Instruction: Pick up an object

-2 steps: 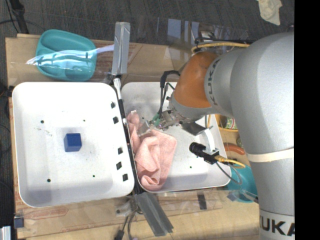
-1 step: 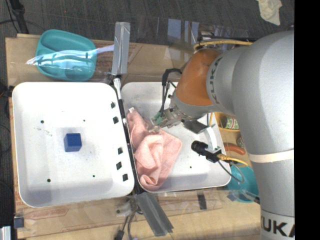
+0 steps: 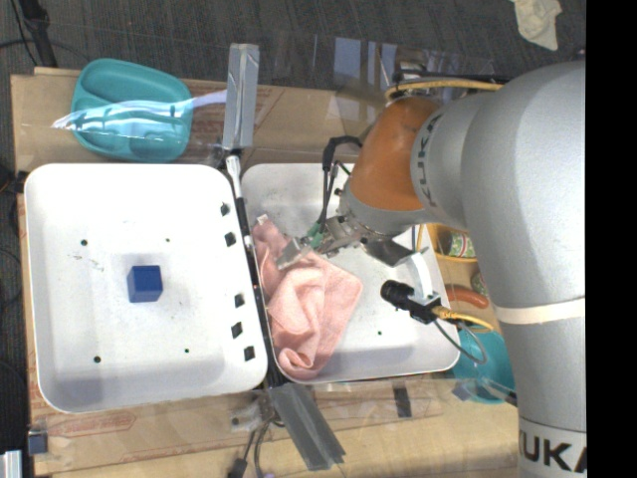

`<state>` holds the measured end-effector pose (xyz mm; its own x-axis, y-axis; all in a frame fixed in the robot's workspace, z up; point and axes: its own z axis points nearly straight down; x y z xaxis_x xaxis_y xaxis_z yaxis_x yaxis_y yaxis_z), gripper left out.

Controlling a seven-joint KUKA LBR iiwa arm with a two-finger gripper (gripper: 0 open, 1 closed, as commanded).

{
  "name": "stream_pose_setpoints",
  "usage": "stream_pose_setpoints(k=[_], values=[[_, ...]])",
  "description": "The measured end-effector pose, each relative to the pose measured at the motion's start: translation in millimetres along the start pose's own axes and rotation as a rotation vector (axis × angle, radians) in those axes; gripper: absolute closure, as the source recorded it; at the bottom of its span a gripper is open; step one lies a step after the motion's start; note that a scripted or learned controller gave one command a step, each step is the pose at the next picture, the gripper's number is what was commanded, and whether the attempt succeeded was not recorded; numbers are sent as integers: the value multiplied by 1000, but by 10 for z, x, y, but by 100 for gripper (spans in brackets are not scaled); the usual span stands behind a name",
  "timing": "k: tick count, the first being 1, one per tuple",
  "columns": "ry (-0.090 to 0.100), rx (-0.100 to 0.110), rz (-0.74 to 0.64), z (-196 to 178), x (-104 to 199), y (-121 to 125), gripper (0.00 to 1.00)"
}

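Pink cloth [image 3: 311, 307] directly beneath the gripper [image 3: 297, 252], touching.

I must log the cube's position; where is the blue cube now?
In the camera view, the blue cube lies in the left bin, near its middle, well apart from the pink cloth in the right bin.

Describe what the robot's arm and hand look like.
The arm is thick, rounded and light grey, with an orange band above the wrist and black KUKA lettering near its base. Black cables loop beside the wrist. The hand is small and metallic.
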<state>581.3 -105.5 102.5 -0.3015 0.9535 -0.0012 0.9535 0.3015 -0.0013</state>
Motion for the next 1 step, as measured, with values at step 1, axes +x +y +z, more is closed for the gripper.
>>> stream_pose_setpoints(k=[1], values=[[1, 0, 145, 102, -40, 405, 0]])
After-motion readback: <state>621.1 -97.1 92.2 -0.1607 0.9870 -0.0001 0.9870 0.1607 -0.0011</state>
